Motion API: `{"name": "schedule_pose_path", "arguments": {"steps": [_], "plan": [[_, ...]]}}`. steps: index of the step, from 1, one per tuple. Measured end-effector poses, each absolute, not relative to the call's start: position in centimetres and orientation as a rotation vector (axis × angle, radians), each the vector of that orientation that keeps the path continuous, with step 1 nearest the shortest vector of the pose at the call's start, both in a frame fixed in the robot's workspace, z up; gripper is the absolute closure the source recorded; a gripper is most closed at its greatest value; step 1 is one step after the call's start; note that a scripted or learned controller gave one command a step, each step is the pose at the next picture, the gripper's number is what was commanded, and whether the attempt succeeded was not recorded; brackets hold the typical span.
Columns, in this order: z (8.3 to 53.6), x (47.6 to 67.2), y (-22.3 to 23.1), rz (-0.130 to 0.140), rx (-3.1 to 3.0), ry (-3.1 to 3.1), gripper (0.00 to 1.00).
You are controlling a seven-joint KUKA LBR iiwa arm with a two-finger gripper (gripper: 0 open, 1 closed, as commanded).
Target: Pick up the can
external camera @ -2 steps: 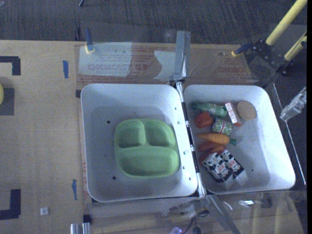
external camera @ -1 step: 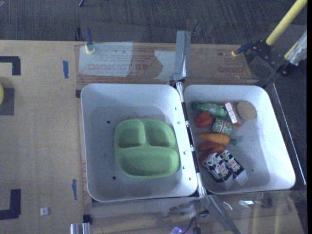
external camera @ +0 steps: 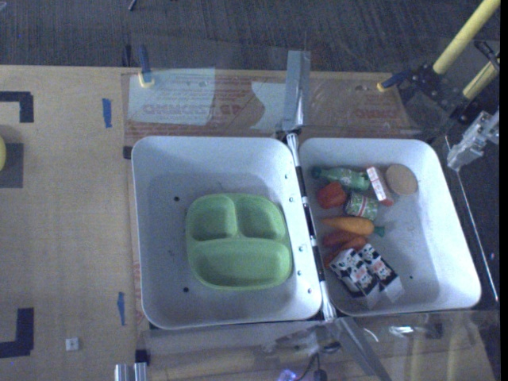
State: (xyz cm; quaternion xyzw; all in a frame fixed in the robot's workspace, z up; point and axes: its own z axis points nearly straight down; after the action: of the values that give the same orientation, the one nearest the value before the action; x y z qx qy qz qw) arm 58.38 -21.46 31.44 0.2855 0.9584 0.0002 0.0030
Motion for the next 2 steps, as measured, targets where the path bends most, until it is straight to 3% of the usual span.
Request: {"name": "schedule_pose_path", "arguments": {"steps": [1, 2], "plan": [[34.8, 64.5, -22.3, 0.0, 0.781, 3.033, 1.0], [27.8, 57.9, -22.3, 0.0, 0.902, 3.003, 1.0]]}}
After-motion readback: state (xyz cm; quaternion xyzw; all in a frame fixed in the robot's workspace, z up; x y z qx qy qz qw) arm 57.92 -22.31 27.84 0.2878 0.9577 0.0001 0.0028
